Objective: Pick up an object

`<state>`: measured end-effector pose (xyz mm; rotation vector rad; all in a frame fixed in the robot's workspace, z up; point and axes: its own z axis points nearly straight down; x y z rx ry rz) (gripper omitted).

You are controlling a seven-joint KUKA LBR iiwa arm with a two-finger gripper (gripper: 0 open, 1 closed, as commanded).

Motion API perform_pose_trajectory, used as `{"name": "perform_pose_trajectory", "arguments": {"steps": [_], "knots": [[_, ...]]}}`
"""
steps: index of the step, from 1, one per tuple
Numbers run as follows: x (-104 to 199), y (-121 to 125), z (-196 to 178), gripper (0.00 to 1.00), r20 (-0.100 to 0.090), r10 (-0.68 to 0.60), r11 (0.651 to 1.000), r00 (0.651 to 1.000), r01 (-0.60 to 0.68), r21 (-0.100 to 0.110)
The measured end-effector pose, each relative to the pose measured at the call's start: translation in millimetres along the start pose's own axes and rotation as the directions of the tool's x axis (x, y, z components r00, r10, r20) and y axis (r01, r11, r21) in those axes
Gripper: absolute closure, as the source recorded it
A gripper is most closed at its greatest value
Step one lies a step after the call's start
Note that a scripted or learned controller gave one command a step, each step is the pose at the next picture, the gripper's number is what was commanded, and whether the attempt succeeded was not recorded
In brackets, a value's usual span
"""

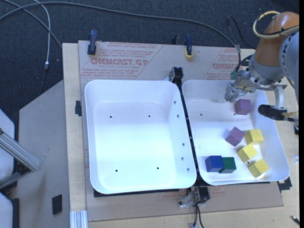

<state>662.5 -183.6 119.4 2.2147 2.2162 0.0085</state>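
End effector [233,93] hovers just beside the purple block [242,106] in the right bin [204,141]; we cannot tell its grip state, likely lining up a grasp.

The grey arm with the orange band [280,37] is cut off by the frame's right edge at upper right. Its metal two-finger gripper [232,94] is too small and blurred to read. The green cube [229,164] at lower right is partly hidden behind the blue cube [214,163].
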Motion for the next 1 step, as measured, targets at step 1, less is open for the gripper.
{"name": "perform_pose_trajectory", "arguments": {"steps": [1], "knots": [[7.6, 5.6, -47.7, 1.0, -0.001, 0.0, 1.0, 1.0, 0.0, 0.005]]}}
